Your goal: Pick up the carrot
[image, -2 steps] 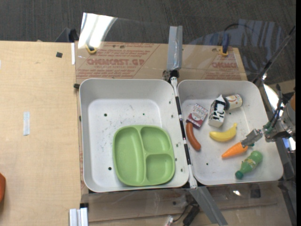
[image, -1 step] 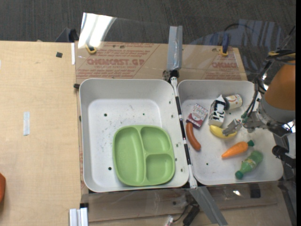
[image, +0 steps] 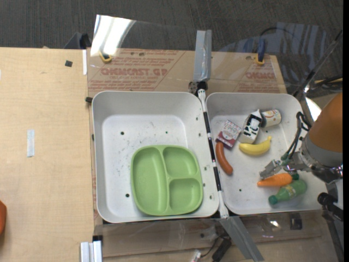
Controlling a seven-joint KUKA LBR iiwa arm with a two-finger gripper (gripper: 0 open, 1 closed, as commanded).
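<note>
The gripper (image: 274, 170) sits low in the right bin (image: 240, 195), its fingers apparently closed around the upper edge of the carrot (image: 275, 180), though the contact is hard to resolve. The carrot lies flat beside a green bottle (image: 288, 192). Farther left lie a banana (image: 255, 146) and sausage (image: 223, 159). The left bin (image: 109, 146) holds a green divided plate (image: 167, 180).

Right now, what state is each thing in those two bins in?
carrot: lying flat in the right bin, end effector at its upper side
green bottle: on its side, beside the carrot
banana: lying flat
sausage: lying flat by the divider
small can: tipped on its side
green divided plate: right way up, left bin
</note>
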